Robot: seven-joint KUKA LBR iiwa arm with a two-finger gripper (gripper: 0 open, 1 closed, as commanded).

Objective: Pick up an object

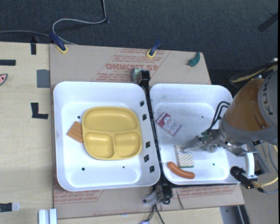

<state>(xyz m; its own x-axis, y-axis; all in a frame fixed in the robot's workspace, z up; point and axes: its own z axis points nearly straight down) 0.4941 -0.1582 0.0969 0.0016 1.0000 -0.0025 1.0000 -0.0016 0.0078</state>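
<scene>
**Arm reaches low into the right bin, toward the speckled block**

Brown cardboard covers the table (177, 69), and two white bins sit on it side by side so that things can be moved between them. A small speckled block (185, 157) lies in the near part of the right bin (191, 94), likely the target, since the tool (192, 145) comes in low from the right and ends just at its far edge. Whether its fingers are spread or pressed together I cannot tell; nothing shows between them. An orange sausage-shaped toy (180, 171) lies just nearer, and a red-and-white packet (168, 123) farther back. In the left bin (65, 125) a yellow divided plate (113, 132) rests partly over a waffle-like piece (75, 132).
</scene>
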